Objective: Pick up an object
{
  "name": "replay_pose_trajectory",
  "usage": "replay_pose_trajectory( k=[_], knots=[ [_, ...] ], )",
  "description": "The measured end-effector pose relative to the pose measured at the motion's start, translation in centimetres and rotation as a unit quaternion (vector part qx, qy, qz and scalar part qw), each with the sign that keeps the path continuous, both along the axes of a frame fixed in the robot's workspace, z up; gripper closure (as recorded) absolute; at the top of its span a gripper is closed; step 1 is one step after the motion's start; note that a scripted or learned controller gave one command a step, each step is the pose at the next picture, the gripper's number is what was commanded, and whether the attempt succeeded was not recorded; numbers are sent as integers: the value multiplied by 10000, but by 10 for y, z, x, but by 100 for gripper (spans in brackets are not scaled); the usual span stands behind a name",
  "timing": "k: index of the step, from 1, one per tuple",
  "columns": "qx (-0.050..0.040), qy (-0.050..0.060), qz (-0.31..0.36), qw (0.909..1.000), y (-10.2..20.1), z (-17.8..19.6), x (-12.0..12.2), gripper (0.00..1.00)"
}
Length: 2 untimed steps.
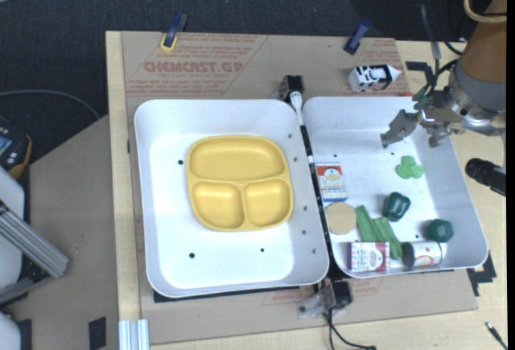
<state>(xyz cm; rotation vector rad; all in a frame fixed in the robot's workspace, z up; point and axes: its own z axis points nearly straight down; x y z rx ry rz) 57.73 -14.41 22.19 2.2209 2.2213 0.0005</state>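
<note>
Objects for picking are found in the right bin (459, 203), gathered mostly toward its near end. A small card (331, 183) with red and blue print lies against the left wall. Nearer the camera, a tan disc (340, 219) sits just beside a long green piece (375, 229). A red-and-white box (369, 257) lies at the near wall, with a white tube (426, 253) alongside it to the right. Two dark green lumps are noted: one (395, 206) mid-bin, another (438, 230) near the right wall. A light green piece (409, 169) lies apart from these, farther up the bin.

The claw (412, 128) is positioned over the far part of the right bin, above and apart from the light green piece. Nothing is seen between its fingers; whether they are spread or closed cannot be told.

The left bin (157, 203) is occupied by a yellow tray (239, 180) with three compartments. A black-and-white item (374, 76) rests on the desk (129, 75) beyond the right bin.
</note>
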Motion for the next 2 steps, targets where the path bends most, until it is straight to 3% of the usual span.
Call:
replay_pose_trajectory(
  k=[1, 2],
  knots=[
    [11, 39, 7, 10000, 7, -60, 5, 0],
    [12, 42, -5, 10000, 6, -111, -6, 0]
  ],
)
